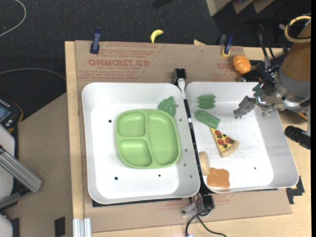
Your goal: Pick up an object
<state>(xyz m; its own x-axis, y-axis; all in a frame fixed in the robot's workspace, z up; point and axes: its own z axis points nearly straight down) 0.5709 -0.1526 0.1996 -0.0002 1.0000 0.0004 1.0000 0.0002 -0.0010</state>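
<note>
Just beyond the gripper, toward the bin divider, lie two green bean pieces; nearer, below it, the pizza slice. Fingers look spread, nothing between them. Pizza toy likely light, rigid, smooth: pinch across its narrow width, near the crust.

Even, bright overhead light, no harsh glare. White bins nearly blow out; soft faint shadows inside their rims. Dark floor in upper left underexposed. Overall slightly soft; arm at right edge blurred.
</note>
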